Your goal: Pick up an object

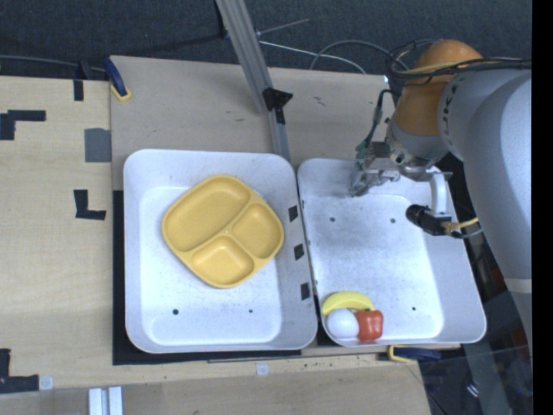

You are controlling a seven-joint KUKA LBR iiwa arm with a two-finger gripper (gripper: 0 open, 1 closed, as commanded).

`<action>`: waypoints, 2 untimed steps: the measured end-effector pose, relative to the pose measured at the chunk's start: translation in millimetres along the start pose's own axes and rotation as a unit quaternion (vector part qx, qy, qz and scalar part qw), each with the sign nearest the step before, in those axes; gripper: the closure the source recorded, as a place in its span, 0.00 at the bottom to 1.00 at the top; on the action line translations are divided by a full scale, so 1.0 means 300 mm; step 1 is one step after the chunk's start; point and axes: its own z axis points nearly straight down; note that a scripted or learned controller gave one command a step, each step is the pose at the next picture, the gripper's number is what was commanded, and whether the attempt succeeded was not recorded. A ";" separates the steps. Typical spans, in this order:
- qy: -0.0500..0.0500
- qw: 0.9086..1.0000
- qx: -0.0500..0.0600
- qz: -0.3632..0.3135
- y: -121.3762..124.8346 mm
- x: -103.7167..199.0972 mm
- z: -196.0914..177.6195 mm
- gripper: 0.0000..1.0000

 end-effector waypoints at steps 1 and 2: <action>0.000 1.000 -0.004 0.001 0.001 -0.002 -0.214 1.00; 0.000 1.000 -0.004 0.001 0.004 -0.002 -0.392 1.00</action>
